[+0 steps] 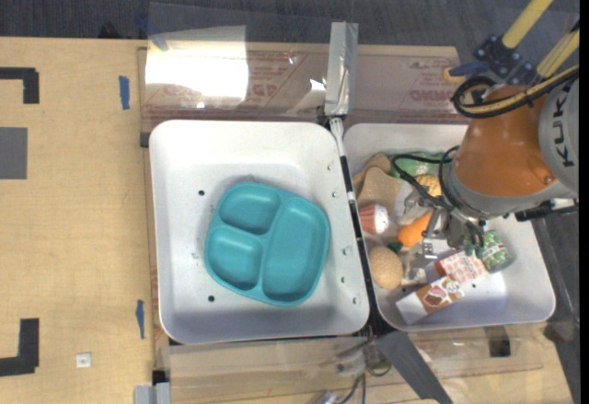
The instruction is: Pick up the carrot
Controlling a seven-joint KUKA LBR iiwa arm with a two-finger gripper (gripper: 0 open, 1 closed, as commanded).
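Cardboard-topped bench, two white bins side by side; left bin [175, 209] holds a teal divided plate [267, 244]. Your carrot [413, 231] lies in the right bin [529, 296], among packets and a potato [385, 267]. Gripper [433, 236] sits just right of the carrot, apparently touching it. Carrot's long axis looks to run near-left to far-right. Gripper state: cannot tell, clutter hides it. Judgement: you need a small shift left before closing.

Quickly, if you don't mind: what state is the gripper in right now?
Gripper: down in the right bin, beside the carrot; whether it is open, closed or holding anything cannot be told.
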